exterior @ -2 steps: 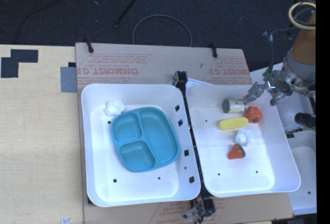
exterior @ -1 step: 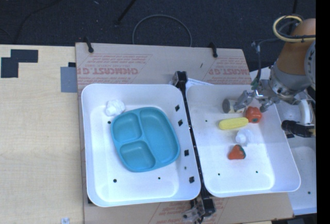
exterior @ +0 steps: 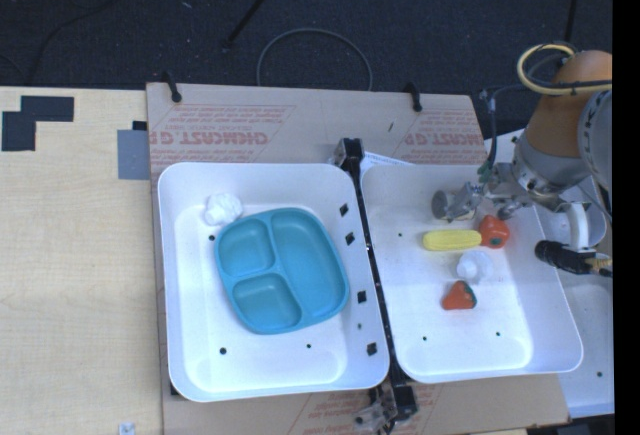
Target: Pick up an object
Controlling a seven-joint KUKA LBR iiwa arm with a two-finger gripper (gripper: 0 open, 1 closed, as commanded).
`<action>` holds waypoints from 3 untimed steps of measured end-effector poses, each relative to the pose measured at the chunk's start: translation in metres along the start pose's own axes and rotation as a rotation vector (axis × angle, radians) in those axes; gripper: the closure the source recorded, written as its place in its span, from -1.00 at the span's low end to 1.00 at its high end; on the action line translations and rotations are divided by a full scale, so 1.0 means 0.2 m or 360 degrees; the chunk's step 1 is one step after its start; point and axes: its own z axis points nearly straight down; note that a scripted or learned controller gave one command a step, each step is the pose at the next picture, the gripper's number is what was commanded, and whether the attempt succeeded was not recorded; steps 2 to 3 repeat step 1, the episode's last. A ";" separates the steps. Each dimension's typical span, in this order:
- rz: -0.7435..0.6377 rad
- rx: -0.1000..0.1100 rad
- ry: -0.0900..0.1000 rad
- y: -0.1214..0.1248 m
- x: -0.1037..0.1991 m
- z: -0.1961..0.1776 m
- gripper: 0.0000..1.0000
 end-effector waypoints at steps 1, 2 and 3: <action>-0.0002 0.0011 0.0004 -0.01 0.00 -0.03 1.00; -0.0002 0.0011 0.0004 -0.01 0.00 -0.03 1.00; -0.0002 0.0011 0.0004 -0.01 0.00 -0.03 1.00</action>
